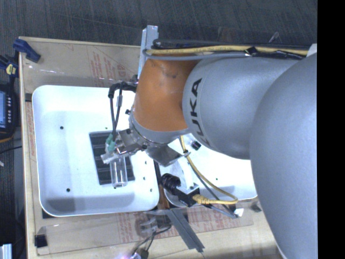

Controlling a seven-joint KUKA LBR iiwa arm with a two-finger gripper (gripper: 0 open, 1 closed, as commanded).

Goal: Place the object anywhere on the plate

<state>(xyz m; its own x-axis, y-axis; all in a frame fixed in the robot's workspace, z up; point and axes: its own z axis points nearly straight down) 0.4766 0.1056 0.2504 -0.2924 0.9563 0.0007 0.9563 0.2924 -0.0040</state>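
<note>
Right now 1 arm [215,107], fingers [119,172] over 1 dark object [102,150]; grip can't tell.

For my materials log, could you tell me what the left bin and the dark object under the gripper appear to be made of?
Left bin: likely moulded plastic, glossy white, with soft highlights and rounded corners. Dark object: black, ribbed or slatted and matte, possibly plastic or rubber; the look leaves it open. It lies flat under the gripper.
</note>
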